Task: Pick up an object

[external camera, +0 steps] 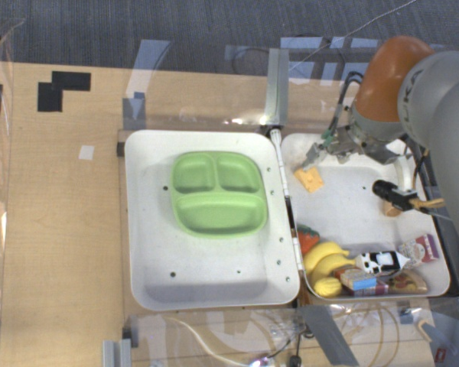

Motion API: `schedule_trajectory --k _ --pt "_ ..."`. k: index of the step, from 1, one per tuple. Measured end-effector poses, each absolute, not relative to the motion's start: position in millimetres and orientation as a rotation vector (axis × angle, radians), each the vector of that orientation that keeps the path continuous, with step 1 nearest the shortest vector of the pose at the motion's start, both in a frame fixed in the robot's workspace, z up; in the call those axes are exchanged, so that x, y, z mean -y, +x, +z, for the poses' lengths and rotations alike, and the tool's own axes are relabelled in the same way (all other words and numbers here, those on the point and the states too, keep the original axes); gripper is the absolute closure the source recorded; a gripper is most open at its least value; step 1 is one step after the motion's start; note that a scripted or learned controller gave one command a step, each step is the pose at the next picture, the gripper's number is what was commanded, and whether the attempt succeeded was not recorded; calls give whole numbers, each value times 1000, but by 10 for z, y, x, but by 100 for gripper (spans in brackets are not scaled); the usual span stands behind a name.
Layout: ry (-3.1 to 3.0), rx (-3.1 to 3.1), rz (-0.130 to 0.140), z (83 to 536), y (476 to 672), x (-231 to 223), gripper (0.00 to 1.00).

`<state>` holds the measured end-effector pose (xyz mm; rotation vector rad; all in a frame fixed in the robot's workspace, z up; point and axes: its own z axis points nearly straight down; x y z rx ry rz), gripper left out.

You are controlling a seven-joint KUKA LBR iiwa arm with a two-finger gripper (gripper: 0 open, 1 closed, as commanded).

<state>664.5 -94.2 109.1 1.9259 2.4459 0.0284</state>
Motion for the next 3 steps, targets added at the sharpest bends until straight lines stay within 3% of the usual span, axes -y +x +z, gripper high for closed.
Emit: schedule_trajectory --k 1,2,3 --pt "1903 -2486 12 904 6160 879 0" --pt "1965 -2440 11 886 6662 869 0" --pt "1955 -2441 18 1022 6689 852 100"
